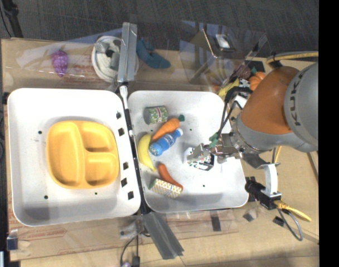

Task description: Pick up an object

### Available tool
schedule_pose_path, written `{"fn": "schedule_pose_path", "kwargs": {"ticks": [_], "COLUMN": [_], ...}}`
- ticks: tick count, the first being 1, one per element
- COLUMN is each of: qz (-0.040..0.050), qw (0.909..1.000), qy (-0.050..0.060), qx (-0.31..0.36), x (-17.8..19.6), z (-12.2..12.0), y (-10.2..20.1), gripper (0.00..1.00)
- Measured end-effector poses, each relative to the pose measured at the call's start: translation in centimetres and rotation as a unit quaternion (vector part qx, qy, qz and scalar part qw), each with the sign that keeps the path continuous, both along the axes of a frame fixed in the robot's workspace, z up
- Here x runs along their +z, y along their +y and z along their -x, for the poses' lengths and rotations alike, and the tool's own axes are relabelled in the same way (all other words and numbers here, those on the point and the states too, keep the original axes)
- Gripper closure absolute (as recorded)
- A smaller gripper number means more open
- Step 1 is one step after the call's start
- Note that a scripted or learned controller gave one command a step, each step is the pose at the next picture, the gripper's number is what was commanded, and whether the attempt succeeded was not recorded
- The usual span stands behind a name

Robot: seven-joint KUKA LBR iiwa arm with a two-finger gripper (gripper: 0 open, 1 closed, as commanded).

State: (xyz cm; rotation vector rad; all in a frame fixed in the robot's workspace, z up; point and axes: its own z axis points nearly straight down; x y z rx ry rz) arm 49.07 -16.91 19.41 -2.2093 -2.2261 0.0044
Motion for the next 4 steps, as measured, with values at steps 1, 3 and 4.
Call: {"fn": "schedule_pose_path", "kwargs": {"ticks": [1, 3, 4], "qz": [0.0004, -0.0003, 0.0000], "qw": [0.9974, 0.9884, 0.9880], "qy": [-0.002, -0.002, -0.003], "qx": [0.072, 0.152, 0.154], "x": [-10.3, -10.2, -9.1], "z": [-7.6, -4.8, -5.0], "y": [-0.2, -3.7, -3.7], "gripper": [0.00, 0.00, 1.00]}}
